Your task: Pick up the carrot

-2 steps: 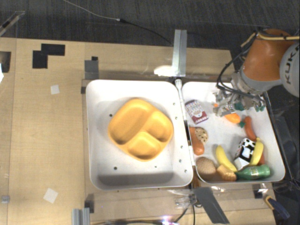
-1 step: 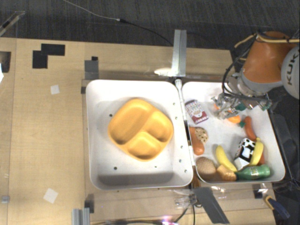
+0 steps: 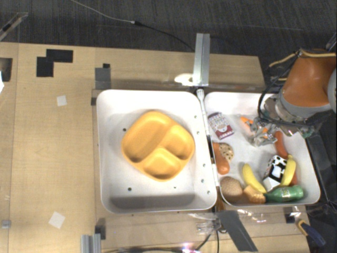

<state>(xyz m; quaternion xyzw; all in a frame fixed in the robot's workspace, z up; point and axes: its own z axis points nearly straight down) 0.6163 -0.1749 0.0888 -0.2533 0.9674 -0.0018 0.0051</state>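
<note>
Gripper [image 3: 263, 133] low in right bin [image 3: 310, 157], far side; jaws' state unclear, cannot tell. Carrot [image 3: 281, 144] lies just right of gripper. Yellow divided tray [image 3: 158, 144] sits in left bin [image 3: 113, 188].

The arm [image 3: 310, 83] is seen entering from the right, upper part of the view, grey w/ orange band above the wrist, angled down and leftward. The gripper [image 3: 263, 133] is held low, just under the wrist housing. Cables are looped along the wrist's left side. Gripper detail is blurred by metal and shadow.
</note>
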